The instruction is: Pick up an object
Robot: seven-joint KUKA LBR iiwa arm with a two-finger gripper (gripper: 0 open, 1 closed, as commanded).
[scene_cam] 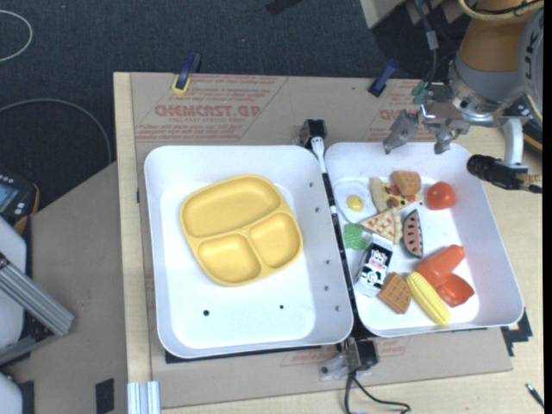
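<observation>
gripper (423, 134) up over the far rim of the right bin (500, 257), fingers spread wide with nothing in them, toy food like the corn (428, 297) and tomato (441, 195) sitting in that bin, yellow divided plate (240, 228) in the left bin (172, 300)

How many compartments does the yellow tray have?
3: the yellow tray in the left bin has one long compartment along its far side, two smaller ones nearer the camera.

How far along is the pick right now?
Nothing looks picked yet. The gripper hangs open above the far rim of the right bin, with nothing between its fingers. The toy foods, such as the tomato, corn and fried egg, lie in that bin. Left to do: descend, close on one item and lift.
</observation>
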